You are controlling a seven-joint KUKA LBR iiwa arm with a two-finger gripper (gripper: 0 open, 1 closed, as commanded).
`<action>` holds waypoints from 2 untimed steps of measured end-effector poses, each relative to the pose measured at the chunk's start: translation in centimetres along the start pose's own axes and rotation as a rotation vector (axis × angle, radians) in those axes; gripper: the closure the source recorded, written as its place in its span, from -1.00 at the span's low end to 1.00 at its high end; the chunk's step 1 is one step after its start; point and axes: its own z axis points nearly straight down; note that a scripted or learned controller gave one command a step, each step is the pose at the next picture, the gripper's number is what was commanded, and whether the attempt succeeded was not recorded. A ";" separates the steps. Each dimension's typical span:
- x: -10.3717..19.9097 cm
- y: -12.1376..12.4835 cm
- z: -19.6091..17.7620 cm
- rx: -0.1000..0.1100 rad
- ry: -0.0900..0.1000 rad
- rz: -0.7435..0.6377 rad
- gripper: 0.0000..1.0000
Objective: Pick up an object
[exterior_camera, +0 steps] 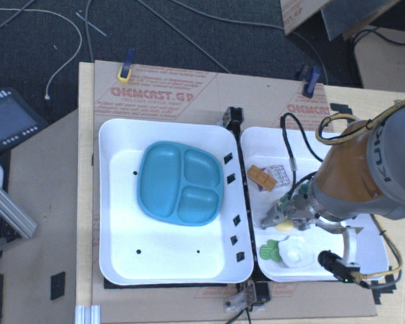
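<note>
My gripper [280,219] is low in the right bin [367,260], near that bin's left-centre, with the grey and orange arm [356,171] covering the bin's middle and right. A small yellow object [285,226] lies right under the gripper's tip, partly hidden by it. A green toy [270,250] and a white rounded object [294,254] sit just in front of the gripper. A brown block [260,176] and a patterned card [278,173] lie behind it, near the bin's back left.
The left bin [119,187] holds a blue divided plate [181,183]. A black divider with clips [238,194] runs between the bins. Cables [296,140] loop over the right bin's back edge. The bins rest on a cardboard sheet [166,87].
</note>
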 end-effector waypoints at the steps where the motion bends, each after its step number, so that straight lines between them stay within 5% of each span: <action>1: 0.0 0.1 -1.3 -0.005 0.000 0.000 1.00; 2: -0.2 0.1 -7.7 -0.012 -0.003 -0.001 1.00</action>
